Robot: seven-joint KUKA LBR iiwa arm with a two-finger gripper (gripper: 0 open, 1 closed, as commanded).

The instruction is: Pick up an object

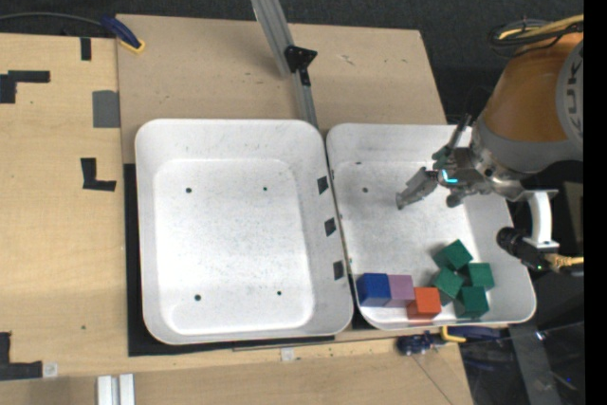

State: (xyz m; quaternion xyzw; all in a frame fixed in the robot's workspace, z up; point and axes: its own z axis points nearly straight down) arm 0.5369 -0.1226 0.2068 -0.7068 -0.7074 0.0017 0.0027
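Along the front edge of the right bin lie a blue cube, a pale purple cube and an orange cube, close together. Several green blocks are clustered just to their right, in the bin's front right corner. My gripper hangs over the middle of the right bin, behind the blocks and apart from them. It is open, and nothing sits between its fingers.
The left bin stands beside the right one, with their rims touching. A slanted metal pole with a black clamp reaches down to the bins' back edge. The arm's orange and grey body fills the right side.
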